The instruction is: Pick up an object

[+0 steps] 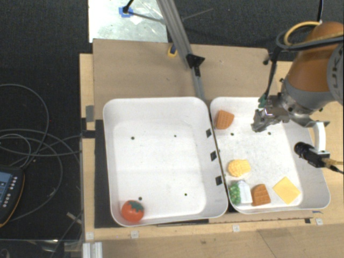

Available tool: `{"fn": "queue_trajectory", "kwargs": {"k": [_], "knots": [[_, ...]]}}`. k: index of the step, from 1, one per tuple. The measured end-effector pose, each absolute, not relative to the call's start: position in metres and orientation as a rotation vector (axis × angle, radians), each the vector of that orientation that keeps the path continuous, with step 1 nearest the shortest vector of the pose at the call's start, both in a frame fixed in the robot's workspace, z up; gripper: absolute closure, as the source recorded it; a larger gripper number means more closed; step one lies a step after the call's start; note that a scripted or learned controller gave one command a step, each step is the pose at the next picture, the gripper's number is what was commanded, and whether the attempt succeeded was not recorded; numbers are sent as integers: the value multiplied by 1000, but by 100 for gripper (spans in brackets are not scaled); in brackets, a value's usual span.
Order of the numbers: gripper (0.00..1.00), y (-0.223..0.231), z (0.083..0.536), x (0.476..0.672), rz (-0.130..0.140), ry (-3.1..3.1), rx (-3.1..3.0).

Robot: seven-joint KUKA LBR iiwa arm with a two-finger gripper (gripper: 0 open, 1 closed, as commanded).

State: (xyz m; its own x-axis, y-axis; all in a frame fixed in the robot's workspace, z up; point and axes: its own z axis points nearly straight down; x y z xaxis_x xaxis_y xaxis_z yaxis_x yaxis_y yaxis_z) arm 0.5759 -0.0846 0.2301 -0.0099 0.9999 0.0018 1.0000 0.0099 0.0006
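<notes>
The right bin (317, 160) holds an orange wedge (224, 119) at its far left corner, a yellow corn-like piece (238, 168), a green and white item (239, 191), a brown waffle-like piece (260, 194) and a yellow cheese slab (286, 190). A red tomato (132, 210) lies in the near left corner of the left bin (156, 112). My gripper (260, 123) hangs over the far part of the right bin, right of the orange wedge, with nothing seen between its fingers.
A grey slanted pole (180, 34) with a black clamp crosses the bench behind the bins. Black clips sit on the rim between the bins. A black cylindrical part (307, 152) juts from the arm over the right bin's edge. Cables lie on the floor at left.
</notes>
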Motion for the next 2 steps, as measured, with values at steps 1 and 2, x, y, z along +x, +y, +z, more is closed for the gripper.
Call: {"fn": "queue_trajectory", "kwargs": {"k": [1,2], "knots": [[100,-35,223,588,-4,-2233,-2210],[100,13,228,584,-4,-2233,-2210]]}}
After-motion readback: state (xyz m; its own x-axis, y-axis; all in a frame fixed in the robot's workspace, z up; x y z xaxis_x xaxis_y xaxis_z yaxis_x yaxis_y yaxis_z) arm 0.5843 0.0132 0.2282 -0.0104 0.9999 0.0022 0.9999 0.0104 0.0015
